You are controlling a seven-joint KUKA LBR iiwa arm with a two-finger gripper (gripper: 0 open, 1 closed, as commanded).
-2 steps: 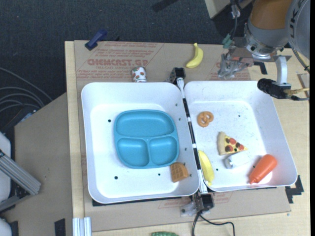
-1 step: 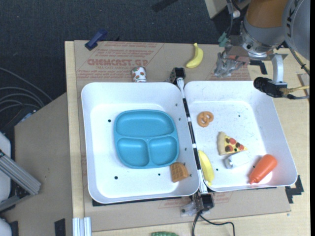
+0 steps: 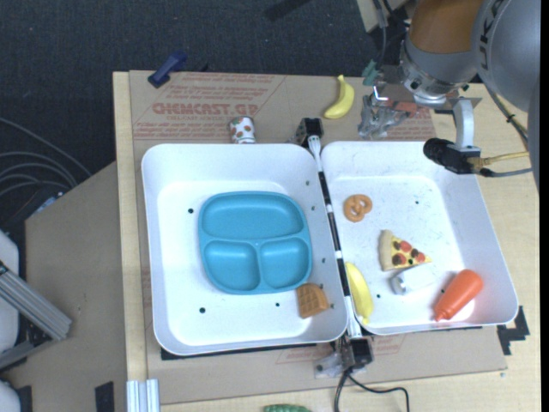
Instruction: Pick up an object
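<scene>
My gripper point(image 3: 383, 118) hangs over the bench just behind the far rim of the right bin point(image 3: 429, 191), with nothing seen in it. In that bin lie a brown pretzel point(image 3: 358, 207), a pizza slice point(image 3: 401, 252), an orange carrot point(image 3: 457, 294), a yellow banana point(image 3: 358, 291) along the left wall and a small grey piece point(image 3: 399, 284). The left bin point(image 3: 171, 187) holds a blue divided plate point(image 3: 255, 240) and a tan cracker point(image 3: 312, 299).
On the brown board behind the bins lie a second yellow banana point(image 3: 340, 99), left of the gripper, a small red-and-white toy point(image 3: 243, 129) and a blue object point(image 3: 167, 69) at the board's far left corner.
</scene>
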